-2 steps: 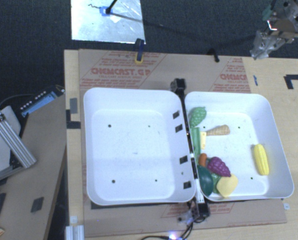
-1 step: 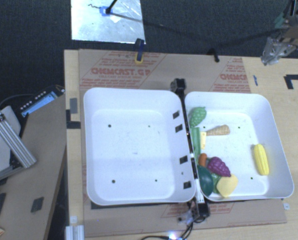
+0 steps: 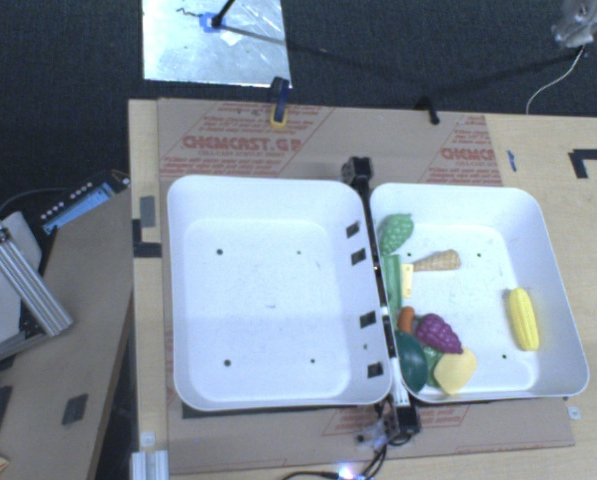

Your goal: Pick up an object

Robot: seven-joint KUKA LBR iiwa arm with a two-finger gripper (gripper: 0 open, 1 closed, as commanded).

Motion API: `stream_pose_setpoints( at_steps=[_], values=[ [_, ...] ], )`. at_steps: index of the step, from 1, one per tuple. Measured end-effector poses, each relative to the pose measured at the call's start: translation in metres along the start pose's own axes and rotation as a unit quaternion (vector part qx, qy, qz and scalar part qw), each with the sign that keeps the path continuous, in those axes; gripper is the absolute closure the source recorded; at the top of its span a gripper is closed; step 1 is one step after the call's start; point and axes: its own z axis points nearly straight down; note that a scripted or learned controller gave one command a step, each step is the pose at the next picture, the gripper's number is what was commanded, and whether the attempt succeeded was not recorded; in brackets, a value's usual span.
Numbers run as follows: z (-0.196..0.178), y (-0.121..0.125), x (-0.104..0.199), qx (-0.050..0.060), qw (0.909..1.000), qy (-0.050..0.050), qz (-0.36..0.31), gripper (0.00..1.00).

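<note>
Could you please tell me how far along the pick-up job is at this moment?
Nothing looks done yet. The toy foods all lie in the right bin: the corn apart on the right, the grapes, cone and leafy green near the divider. Nothing is in hand; the end effector sits at the top right, far from the bins. The reach, grasp and lift are all left.
</note>
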Motion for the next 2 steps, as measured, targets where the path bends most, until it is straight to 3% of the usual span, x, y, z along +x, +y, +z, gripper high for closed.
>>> stream_pose_setpoints(
  at_steps=[1,2],
  values=[
    [0.118,-0.002,0.085,0.014,0.9999,0.003,-0.002,1.00],
    [0.128,-0.002,0.030,0.009,0.9999,0.000,0.005,1.00]
  ],
)
